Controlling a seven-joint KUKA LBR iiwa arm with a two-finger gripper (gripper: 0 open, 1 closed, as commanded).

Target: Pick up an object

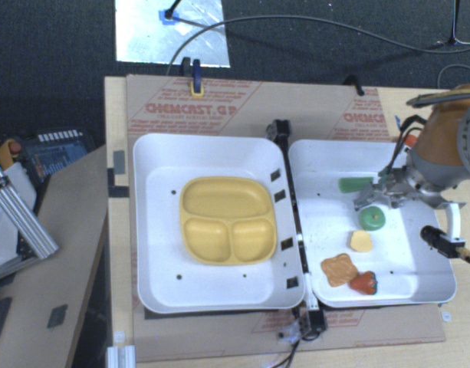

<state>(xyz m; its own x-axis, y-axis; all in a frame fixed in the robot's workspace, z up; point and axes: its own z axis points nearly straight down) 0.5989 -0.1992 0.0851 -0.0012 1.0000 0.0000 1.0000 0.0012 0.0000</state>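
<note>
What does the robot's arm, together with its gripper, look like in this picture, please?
The arm is rounded and grey, with a broad orange band above the wrist. Dark cables run along its left side toward the gripper, which is a small grey metal assembly. A white and black fitting sticks out below.

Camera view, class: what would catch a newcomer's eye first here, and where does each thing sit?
The big yellow divided tray stands out first, lying alone in the middle of the left bin. Next comes the arm's claw, low over the right bin beside a green round piece. Below that lie a pale yellow piece, an orange piece and a red one.
</note>
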